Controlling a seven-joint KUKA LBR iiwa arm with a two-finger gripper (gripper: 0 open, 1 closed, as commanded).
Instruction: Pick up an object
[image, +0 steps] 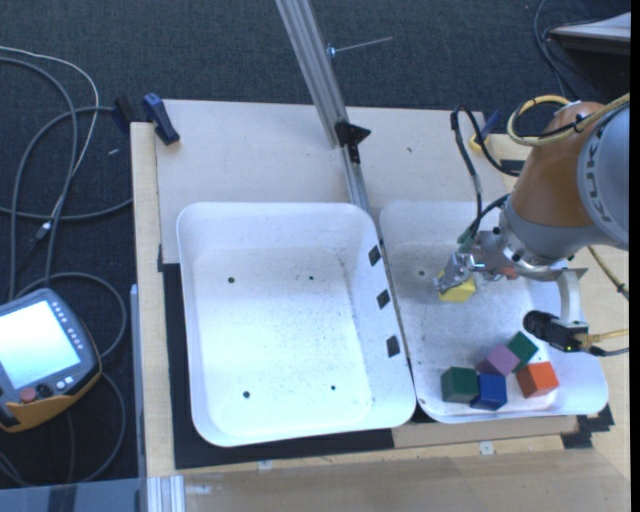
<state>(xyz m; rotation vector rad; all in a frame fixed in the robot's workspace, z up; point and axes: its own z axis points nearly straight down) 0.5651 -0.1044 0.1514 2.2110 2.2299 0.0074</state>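
Observation:
My gripper (458, 281) hangs over the upper middle of the right bin (420, 225), reaching in from the right. A small yellow block (459, 291) sits between its fingertips, and the fingers are shut on it. Several more blocks lie in a cluster at the bin's near right corner: a dark green one (460, 383), a blue one (490, 391), a purple one (498, 360), a lighter green one (522, 348) and an orange one (540, 378).
The left bin (200, 235) lies alongside, across the shared rim. A slanted metal pole (318, 75) rises from between the bins at the back. Cables (466, 150) trail over the bench behind the right bin.

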